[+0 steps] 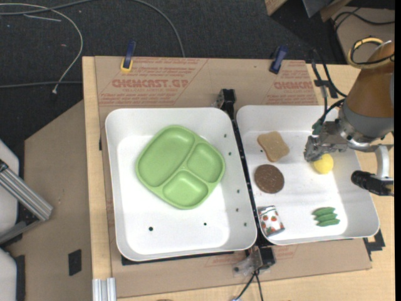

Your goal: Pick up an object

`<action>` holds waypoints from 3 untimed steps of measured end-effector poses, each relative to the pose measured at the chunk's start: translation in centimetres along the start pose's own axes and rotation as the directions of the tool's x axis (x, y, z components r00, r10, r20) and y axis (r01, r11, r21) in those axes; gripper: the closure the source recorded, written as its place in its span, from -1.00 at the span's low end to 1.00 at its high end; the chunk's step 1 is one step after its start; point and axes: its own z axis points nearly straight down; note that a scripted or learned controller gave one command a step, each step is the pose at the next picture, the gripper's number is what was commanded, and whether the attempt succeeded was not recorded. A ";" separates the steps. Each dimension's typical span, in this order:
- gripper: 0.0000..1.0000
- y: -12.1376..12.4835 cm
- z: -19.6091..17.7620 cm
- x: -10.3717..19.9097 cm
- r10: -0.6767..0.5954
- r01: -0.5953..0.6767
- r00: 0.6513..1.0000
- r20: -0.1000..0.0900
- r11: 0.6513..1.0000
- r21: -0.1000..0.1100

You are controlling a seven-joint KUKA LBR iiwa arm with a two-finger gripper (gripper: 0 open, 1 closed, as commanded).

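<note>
Gripper (317, 150), finger state unclear, sits low over a yellow ball (323, 163) in the right bin (363, 221), likely mid-grasp; next needs a firm close and lift.

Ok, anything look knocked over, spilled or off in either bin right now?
Only the small printed can stands out: it lies tipped against the right bin's front-left rim. The green divided plate sits askew but flat.

The grey KUKA arm with its orange band (376, 83) comes in from the right edge, in the upper right of the frame, and points steeply downward. Its grey metal two-finger gripper (318, 150) sits at right of centre, low over the right-hand side of the frame, its wrist tilted slightly leftward beneath the orange section.
</note>
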 end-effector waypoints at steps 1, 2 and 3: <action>1.00 -0.2 -5.5 -1.0 0.001 -0.001 1.000 0.004 1.000 -0.005; 1.00 -0.1 -7.9 -1.0 -0.001 0.001 1.000 0.003 1.000 -0.004; 1.00 1.2 -6.9 4.7 -0.007 0.007 1.000 -0.002 1.000 0.003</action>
